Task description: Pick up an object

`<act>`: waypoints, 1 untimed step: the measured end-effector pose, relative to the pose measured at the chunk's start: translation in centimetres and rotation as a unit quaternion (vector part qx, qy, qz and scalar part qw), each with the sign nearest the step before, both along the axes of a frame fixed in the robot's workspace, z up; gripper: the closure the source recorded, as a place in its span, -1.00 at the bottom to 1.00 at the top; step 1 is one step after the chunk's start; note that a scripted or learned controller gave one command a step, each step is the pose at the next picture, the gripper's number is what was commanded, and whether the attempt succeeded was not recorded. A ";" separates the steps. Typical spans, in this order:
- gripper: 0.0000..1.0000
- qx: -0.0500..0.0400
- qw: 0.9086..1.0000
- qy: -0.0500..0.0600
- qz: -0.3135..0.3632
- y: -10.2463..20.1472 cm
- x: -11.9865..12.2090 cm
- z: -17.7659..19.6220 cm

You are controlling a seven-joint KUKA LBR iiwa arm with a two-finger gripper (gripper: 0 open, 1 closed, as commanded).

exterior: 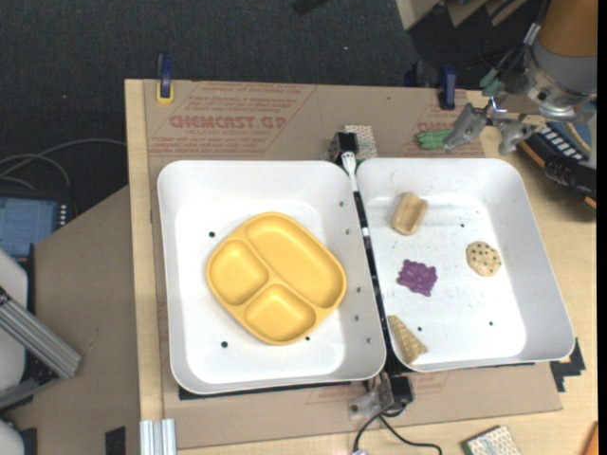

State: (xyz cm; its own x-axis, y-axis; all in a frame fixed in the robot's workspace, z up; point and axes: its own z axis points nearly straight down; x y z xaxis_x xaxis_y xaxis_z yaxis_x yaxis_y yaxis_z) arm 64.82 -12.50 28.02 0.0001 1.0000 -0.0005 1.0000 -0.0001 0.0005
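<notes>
The right bin (531,335) holds several small things. A tan bread-like chunk (409,213) lies near its back left. A purple cluster (416,277) sits in the middle. A round chocolate-chip cookie (483,258) lies to the right of it. A tan wedge (406,337) rests at the front left corner. In the left bin (180,254) lies a yellow divided plate (274,276). My gripper (487,129) hangs above the back rim of the right bin, open, with nothing between its fingers, well behind the objects.
A small green item (432,140) lies on the cardboard board (247,117) just behind the right bin, beside my gripper. Blue clamps (166,76) hold the board's back edge. Cables and equipment crowd the far right (569,164).
</notes>
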 end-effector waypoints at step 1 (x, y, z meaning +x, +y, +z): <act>-1.00 0.002 1.000 0.010 -0.002 -2.7 -5.1 -17.3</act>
State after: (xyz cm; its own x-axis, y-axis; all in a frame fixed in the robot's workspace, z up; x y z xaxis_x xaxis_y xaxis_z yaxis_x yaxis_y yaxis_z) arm 59.72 -15.21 10.68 0.0048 1.0000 0.0031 0.9998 -0.0048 -0.0187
